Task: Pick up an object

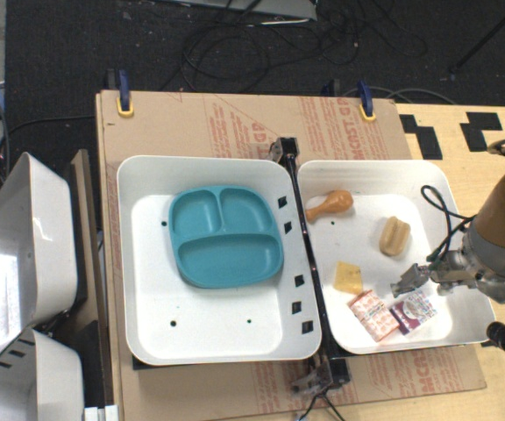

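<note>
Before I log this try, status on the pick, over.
Gripper low in the right bin, nothing seen between the fingers. Purple-and-white packet just below it, red-and-white packet alongside. Cheese wedge close to its left.

The cardboard sheet (235, 121) under the bins bears red printed lettering, seen upside down and mirrored at the top, beside the clamps, and again along the bottom edge. None of it reads with certainty. The small red-and-white packet (371, 314) and the purple packet (415, 310) carry print too small to read.
</note>
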